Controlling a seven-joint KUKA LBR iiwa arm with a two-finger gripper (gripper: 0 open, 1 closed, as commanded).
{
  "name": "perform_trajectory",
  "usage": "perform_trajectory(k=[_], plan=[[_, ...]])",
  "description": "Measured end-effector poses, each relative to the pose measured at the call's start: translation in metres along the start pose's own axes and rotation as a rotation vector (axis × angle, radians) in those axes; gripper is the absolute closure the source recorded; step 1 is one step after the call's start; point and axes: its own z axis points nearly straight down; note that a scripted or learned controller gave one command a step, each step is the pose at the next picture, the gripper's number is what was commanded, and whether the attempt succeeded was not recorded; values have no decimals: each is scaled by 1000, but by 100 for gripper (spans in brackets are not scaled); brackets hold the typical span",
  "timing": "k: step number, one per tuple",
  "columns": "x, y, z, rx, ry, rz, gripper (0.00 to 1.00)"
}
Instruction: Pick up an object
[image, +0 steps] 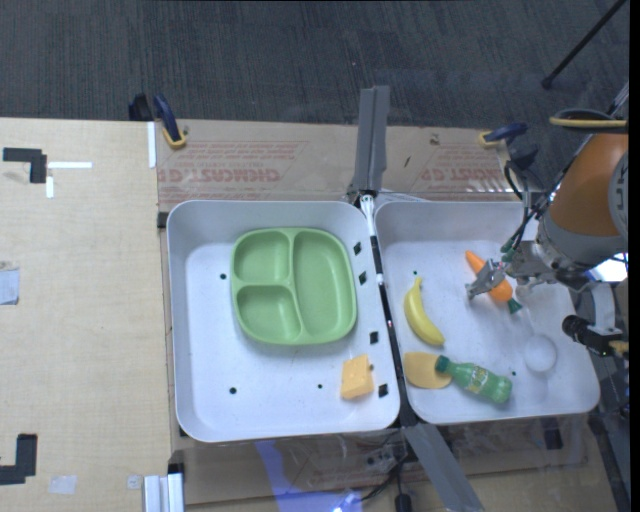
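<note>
Camera view | my gripper over carrot, right bin far side | fingers: can't tell | I'd descend straight, centre, close gently.

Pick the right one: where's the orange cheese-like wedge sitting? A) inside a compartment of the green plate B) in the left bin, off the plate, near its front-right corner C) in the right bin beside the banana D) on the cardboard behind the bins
B: the orange wedge lies on the floor of the left bin, just outside the green plate, apart from the banana in the right bin.
</note>
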Motion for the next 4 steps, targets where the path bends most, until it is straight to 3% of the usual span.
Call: perform_trajectory(k=[1, 2, 3, 4], plan=[[-1, 0, -8, 1, 0, 3, 100], [17, 4, -112, -1, -2, 45, 100], [-3, 67, -58, 1, -2, 183, 100], [73, 58, -96, 0, -1, 33, 100]])
